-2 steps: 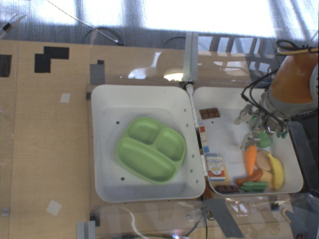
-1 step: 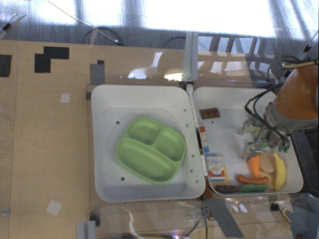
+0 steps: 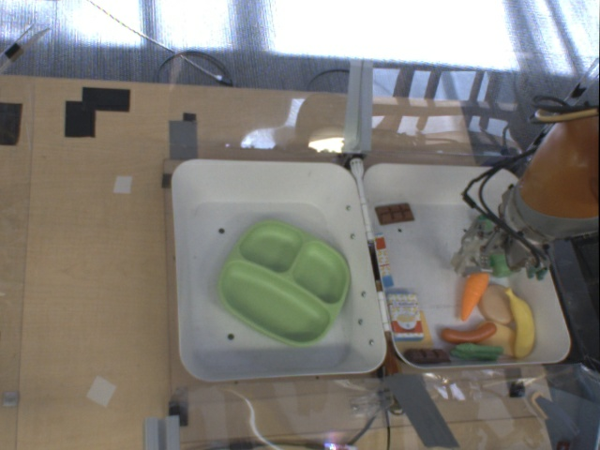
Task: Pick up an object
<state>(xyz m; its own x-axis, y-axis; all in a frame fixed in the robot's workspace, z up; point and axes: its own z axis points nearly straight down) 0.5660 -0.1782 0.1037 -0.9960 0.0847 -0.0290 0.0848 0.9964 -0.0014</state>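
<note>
**Operator:** Orange plastic toy carrot (image 3: 473, 294), tapered, lies in the right white bin (image 3: 422, 251) at lower right of the frame. Confirm the position of the hand (image 3: 487, 251).

**Technician:** It sits just above the carrot's wide end, near or touching it. Whether it is spread or clenched cannot be told; cables and blur hide it. Nothing is visibly grasped.

**Operator:** Neighbours?

**Technician:** Yellow toy banana (image 3: 521, 322) just right of the carrot, red toy sausage (image 3: 467, 332) and green pod (image 3: 476, 352) below it, small printed carton (image 3: 406, 313) to its left. Green divided plate (image 3: 284, 281) lies in the left white bin (image 3: 202, 279).

**Operator:** Handling estimate?

**Technician:** Probably light, hollow, stiff and smooth, so liable to slip. Grip across the thick upper half, not the narrow tip. Crowding by the banana may obstruct one side.
</note>
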